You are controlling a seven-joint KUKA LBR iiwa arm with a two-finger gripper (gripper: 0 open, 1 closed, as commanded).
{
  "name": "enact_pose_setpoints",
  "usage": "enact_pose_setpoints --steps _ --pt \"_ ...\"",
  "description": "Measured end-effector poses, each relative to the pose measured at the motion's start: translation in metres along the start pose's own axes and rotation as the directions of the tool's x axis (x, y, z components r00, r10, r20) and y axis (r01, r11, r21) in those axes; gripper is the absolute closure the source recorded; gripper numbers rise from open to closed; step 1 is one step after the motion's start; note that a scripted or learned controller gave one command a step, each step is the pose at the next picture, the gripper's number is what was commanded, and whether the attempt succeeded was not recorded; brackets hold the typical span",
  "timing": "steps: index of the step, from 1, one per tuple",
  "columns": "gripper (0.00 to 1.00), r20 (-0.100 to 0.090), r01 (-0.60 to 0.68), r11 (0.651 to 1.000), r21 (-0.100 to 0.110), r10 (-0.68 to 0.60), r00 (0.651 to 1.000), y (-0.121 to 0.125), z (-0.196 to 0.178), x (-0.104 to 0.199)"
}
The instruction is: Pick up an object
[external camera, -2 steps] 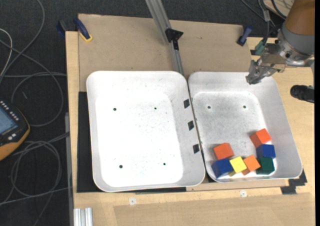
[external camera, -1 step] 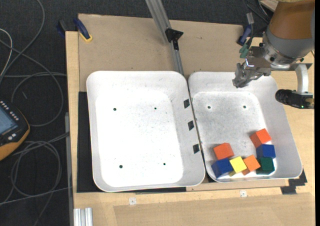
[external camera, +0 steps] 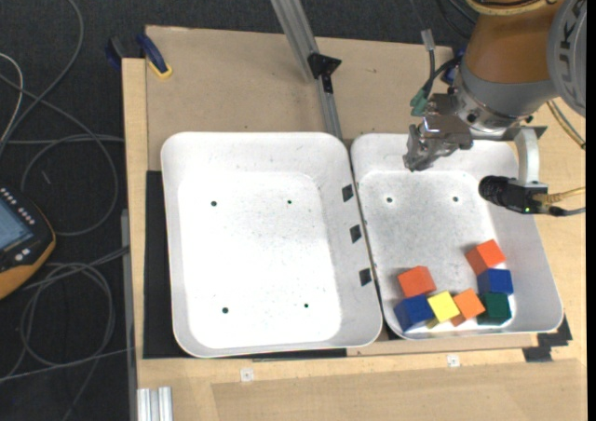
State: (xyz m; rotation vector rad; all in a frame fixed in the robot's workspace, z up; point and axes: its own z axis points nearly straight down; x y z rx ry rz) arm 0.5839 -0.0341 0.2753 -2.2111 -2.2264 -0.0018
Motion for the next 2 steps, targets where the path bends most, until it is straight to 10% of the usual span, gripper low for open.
enact_pose_setpoints --steps 2 --pt "1.00 0.001 -0.001 1.000 0.002 0.001 1.000 -0.019 0.018 0.097"
